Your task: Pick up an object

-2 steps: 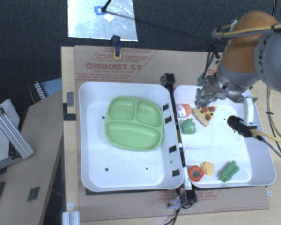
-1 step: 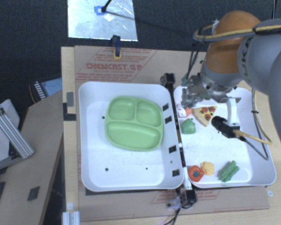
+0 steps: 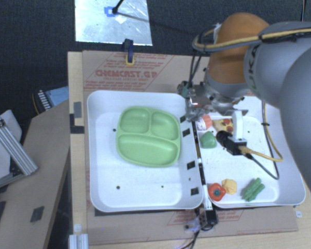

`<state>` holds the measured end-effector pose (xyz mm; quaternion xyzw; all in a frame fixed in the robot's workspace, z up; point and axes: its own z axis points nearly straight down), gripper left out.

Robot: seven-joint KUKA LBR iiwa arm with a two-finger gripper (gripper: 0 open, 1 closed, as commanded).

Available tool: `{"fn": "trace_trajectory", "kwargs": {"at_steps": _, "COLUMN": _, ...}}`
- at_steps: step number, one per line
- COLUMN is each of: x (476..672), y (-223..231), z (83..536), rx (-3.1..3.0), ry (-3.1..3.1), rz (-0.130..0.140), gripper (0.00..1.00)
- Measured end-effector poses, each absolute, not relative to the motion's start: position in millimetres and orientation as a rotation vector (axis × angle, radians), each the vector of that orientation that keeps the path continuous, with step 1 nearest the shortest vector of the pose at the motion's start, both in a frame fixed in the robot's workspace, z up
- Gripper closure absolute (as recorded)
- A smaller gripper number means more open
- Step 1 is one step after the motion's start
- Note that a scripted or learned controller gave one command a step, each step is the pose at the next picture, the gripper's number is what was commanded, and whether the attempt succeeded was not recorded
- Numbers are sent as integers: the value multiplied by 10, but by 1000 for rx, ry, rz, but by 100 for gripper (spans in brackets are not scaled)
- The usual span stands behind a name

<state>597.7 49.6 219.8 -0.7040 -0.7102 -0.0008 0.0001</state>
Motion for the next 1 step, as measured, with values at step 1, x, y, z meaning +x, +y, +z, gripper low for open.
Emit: {"fn": "trace_trajectory", "kwargs": {"at_steps": 1, "x": 6066, "y": 1004, "z": 2325, "rx": -2210, "ry": -2233, "rz": -7, "gripper": 100}}
